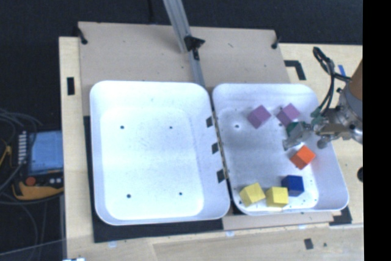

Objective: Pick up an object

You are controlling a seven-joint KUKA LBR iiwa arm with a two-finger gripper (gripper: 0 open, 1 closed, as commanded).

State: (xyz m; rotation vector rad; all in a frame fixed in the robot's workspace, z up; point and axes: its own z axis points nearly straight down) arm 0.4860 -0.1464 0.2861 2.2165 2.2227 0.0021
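End effector [295, 136] low over right bin [241, 104], finger state impossible to tell, orange cube [303, 157] just below it, two purple cubes [259, 116] beside it, blue cube [294, 184] and two yellow cubes [252, 194] near front rim, left bin [153, 91] alongside on counter [238, 40].

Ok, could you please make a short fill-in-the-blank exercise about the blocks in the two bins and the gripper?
1. All the blocks lie in the ____ bin of the camera view.
2. There are two purple blocks and two ____ blocks.
3. The blue block is next to a ____ block.
4. The gripper hovers just above the ____ block.

Missing words: right; yellow; yellow; orange
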